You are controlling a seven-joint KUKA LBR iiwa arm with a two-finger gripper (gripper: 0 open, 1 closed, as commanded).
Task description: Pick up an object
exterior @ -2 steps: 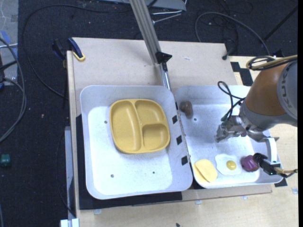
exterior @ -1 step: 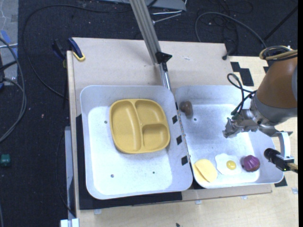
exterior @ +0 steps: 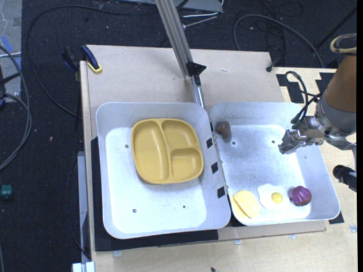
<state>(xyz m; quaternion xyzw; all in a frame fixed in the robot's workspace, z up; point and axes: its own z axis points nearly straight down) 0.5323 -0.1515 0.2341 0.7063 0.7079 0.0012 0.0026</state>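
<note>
The right bin (exterior: pixel 255 157) holds a small brown lump (exterior: pixel 223 130) at its far left corner. Along its near edge lie a yellow wedge (exterior: pixel 245 203), a white fried egg with a yellow yolk (exterior: pixel 273 197) and a purple round piece (exterior: pixel 300 195). My gripper (exterior: pixel 285 145) hangs over the right side of this bin, pointing left, above the bin floor and well up-view from the egg and the purple piece. Nothing shows between its fingertips, which are small and dark.
The left bin (exterior: pixel 113 157) bears a yellow divided plate (exterior: pixel 167 150). A slanted metal pole (exterior: pixel 177 30) runs from the top of the view down to the seam between the bins. Black clips (exterior: pixel 215 166) line that seam. Cables lie on the dark floor around the bench.
</note>
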